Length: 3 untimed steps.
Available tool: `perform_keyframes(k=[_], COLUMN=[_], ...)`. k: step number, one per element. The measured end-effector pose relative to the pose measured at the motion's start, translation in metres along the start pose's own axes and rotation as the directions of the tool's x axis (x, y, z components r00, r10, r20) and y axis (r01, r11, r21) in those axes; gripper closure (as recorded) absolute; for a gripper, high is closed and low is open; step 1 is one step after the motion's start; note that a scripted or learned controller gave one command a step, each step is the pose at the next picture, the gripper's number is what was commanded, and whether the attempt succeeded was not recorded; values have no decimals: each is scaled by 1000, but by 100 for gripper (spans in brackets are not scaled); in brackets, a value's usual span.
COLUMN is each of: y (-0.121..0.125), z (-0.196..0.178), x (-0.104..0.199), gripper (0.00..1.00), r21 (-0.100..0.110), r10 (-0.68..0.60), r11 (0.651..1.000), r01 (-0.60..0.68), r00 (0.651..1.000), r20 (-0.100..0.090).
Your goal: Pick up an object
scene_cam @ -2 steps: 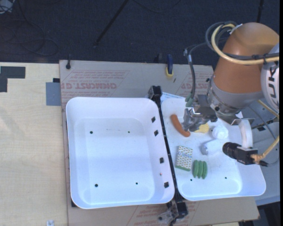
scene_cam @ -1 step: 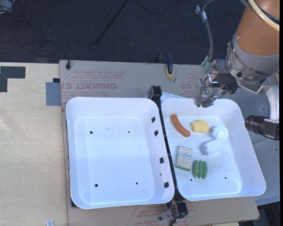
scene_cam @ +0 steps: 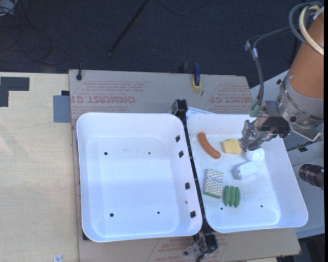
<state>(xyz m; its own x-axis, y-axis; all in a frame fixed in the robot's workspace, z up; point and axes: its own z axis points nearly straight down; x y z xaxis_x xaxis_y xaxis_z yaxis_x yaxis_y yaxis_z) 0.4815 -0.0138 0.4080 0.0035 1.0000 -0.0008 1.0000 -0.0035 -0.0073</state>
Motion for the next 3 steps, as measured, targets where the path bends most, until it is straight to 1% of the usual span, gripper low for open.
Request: perform_keyframes(k=[1,2,3], y=[29,-8,22], z=[-120,-131,-129], x=[17,-74,22], gripper=[100,100,100], r21=[-18,-7,-5], r10=[-6,5,-13], r11=[1000,1000,1000], r01=[6,-5,13], r00=[1000,1000,1000], r20=[-1,2,-1])
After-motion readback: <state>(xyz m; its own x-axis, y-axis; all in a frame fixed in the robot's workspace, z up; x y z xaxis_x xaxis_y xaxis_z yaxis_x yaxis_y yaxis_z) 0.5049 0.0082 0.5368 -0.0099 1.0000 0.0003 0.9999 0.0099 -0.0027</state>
